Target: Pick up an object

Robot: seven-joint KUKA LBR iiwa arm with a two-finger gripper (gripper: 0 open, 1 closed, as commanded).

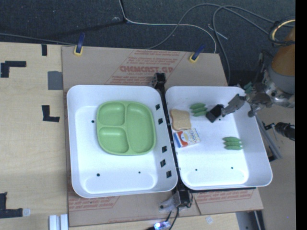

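The grey arm with an orange band (283, 61) comes in from the right and is cut off by the edge of the view just past that band. At its end the gripper (255, 103) is a small grey tangle of metal, too blurred to read. I cannot tell whether it is spread or closed, nor how high it hangs. The print on the small flat white packet with red and blue markings (187, 138) is too fine to make out.

All the things to pick from lie in the right-hand shallow white bin (259, 176). A tan slice of toy bread (181, 120) lies flat by the bin's left wall. The packet is just below it, so close that I cannot tell if they touch. An upper green pea pod (198, 109) lies right of the bread, near the far wall. A lower green pea pod (232, 143) lies alone on the floor toward the right side.

The gripper sits at the bin's far right corner, about over the rim. The lower pod is below it and a little to the left, apart from it. The upper pod, the bread and the packet are well off to its left.

The left-hand shallow white bin (76, 143) holds a light green plastic plate with three compartments (126, 127). Both bins rest on a brown cardboard sheet (139, 66) on the pale wooden tabletop (29, 143).
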